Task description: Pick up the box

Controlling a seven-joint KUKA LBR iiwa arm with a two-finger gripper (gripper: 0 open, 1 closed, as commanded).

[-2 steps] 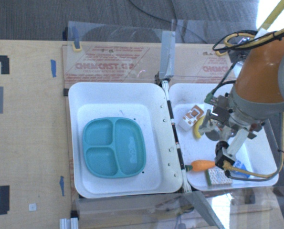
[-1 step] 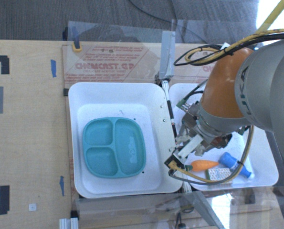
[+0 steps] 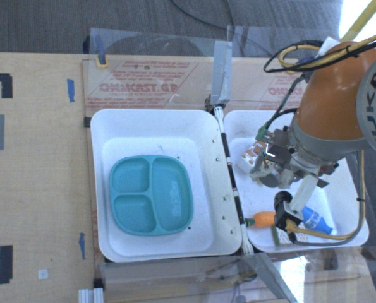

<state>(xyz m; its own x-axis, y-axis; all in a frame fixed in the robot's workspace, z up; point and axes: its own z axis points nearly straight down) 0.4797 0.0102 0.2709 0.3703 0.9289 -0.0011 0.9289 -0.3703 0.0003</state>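
In the right bin (image 3: 349, 188), a small white pack with reddish marks (image 3: 247, 161) lies near the left wall, right beside my gripper (image 3: 266, 169). It may be the box. My gripper hangs low over the bin's left half, under the grey and orange wrist (image 3: 330, 106). A blue and white carton-like item (image 3: 316, 220) lies near the front of the same bin, partly behind a black cable fitting (image 3: 282, 208). I see nothing clearly held.
An orange carrot-shaped toy (image 3: 263, 218) and a small green piece (image 3: 276, 233) lie at the right bin's front left. The left bin (image 3: 112, 131) holds a teal divided plate (image 3: 151, 194). A yellow cable (image 3: 320, 234) loops along the right bin's front.
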